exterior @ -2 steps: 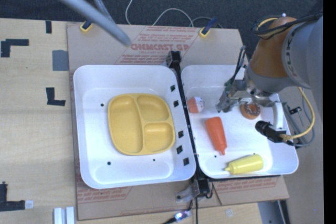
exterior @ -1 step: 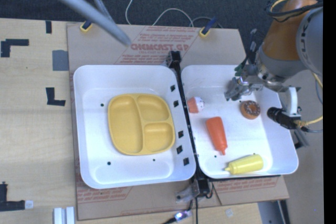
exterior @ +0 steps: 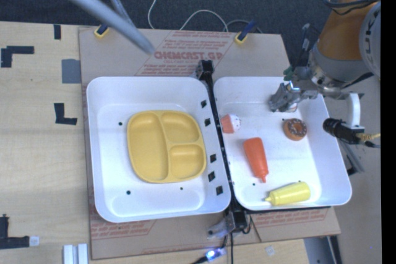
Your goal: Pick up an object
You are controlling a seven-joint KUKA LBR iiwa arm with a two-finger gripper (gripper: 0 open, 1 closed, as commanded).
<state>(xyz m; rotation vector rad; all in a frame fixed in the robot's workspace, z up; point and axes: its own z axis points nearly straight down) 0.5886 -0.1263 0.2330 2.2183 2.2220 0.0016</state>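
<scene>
Hovering over the upper right part of the right bin (exterior: 334,151): the grey arm (exterior: 346,28) with its glossy orange band, ending in a dark metallic pincer (exterior: 281,100). Cannot tell how far the pincer is parted; nothing seen gripped between its tips.

Lying in that shallow, smooth white plastic bin, round-cornered: a small round brown doughnut-like disc (exterior: 295,128), speckled on top, just below and right of the pincer, apart from it. Resting near the bin's middle: a matte orange-red bottle (exterior: 255,157), tapering down to a narrow nozzle, pointing downward. Sitting near the lower rim: a yellow squeeze bottle (exterior: 288,193), smooth and cylindrical, lying on its side with the nozzle pointing left. Tucked against the left wall, close to the divider: a small white and orange-pink piece (exterior: 229,123), rounded, too small to make out further.

Filling the middle of the left bin (exterior: 102,102): a yellow compartment plate (exterior: 166,145), smooth plastic, rounded square in outline, split into one long section and two smaller ones.

Lying under both bins: a flat brown cardboard sheet (exterior: 185,52) with red printing, set on the pale wood-grain surface (exterior: 37,151). Running between the bins: a dark strip of clips (exterior: 213,133).
</scene>
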